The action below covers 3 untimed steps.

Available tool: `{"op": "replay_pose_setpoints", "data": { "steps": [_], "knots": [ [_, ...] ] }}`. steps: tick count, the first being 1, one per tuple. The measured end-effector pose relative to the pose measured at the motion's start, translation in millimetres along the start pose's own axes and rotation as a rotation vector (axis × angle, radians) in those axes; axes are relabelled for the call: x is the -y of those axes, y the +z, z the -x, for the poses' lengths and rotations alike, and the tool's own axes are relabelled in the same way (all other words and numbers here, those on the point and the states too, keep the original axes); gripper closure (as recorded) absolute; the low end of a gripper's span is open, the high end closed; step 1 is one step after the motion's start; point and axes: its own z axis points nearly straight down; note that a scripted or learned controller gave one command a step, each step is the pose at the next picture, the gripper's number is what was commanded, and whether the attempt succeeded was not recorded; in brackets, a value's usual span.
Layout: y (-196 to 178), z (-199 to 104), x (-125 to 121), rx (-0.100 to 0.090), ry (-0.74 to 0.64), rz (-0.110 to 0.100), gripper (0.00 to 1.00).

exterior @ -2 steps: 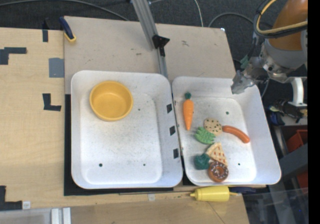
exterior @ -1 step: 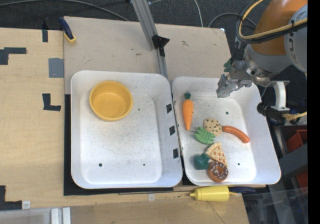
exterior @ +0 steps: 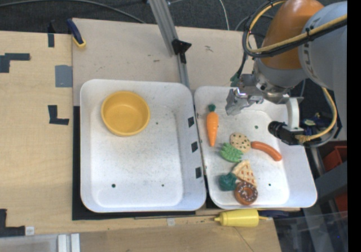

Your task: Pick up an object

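My gripper (exterior: 236,104) hangs over the far part of the right bin (exterior: 293,189), a little to the right of a toy carrot (exterior: 212,127) that lies along the bin's left side. Nothing shows between its fingers. Nearer the front lie a cookie (exterior: 240,142), a green leafy piece (exterior: 230,152), a sausage (exterior: 266,150), a pizza slice (exterior: 244,172), a dark green piece (exterior: 227,181) and a chocolate donut (exterior: 246,193).
The left bin (exterior: 141,189) holds a yellow bowl (exterior: 125,112) at its far left. A grey metal post (exterior: 163,14) slants up behind the bins. A yellow mustard bottle (exterior: 240,219) lies on the bench in front of the right bin.
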Motion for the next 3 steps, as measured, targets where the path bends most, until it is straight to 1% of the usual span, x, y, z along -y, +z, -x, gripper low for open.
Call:
{"op": "replay_pose_setpoints", "data": {
  "steps": [1, 2, 3],
  "knots": [
    [10, -51, 6, 0.000, -0.001, 0.000, 1.00],
    [13, -102, 4, 0.000, -0.001, 0.001, 1.00],
    [-1, -160, 8, -0.001, -0.003, 0.003, 1.00]
  ]
}}
